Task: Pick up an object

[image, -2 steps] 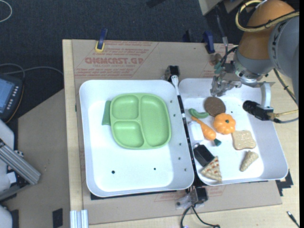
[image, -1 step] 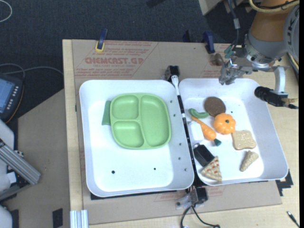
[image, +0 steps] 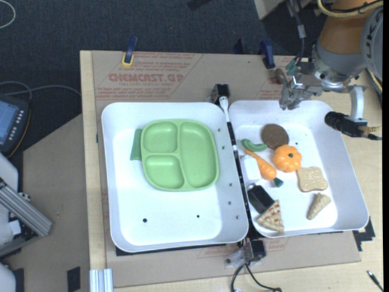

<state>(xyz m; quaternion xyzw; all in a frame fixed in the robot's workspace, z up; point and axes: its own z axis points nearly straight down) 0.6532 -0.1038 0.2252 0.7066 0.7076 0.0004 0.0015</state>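
The right bin (image: 352,181) holds the toy food. A brown patty (image: 275,135) lies near the middle of its far half, with a green pepper (image: 253,144) touching its left side. Just in front of the patty sits an orange pumpkin (image: 287,158). A carrot (image: 262,165) lies aslant to the pumpkin's left, near the bin's left edge. A slice of toast (image: 312,179) lies just in front of the pumpkin on the right, and a pale cone (image: 318,205) lies in front of the toast, toward the front right corner. A black block (image: 261,196) sits near the left edge, and a pizza slice (image: 271,217) lies in front of it at the front left corner.

The left bin (image: 121,212) holds a green tray (image: 179,154) with three compartments, set in its far half.

The gripper (image: 290,101) hangs over the far edge of the right bin, near its middle, well apart from the patty, and nothing shows between its fingers. Whether it is spread or pressed together cannot be told at this size.

The arm (image: 346,26) comes in from the far right corner of the bench, its orange band above the wrist, the wrist pointing down and to the left.
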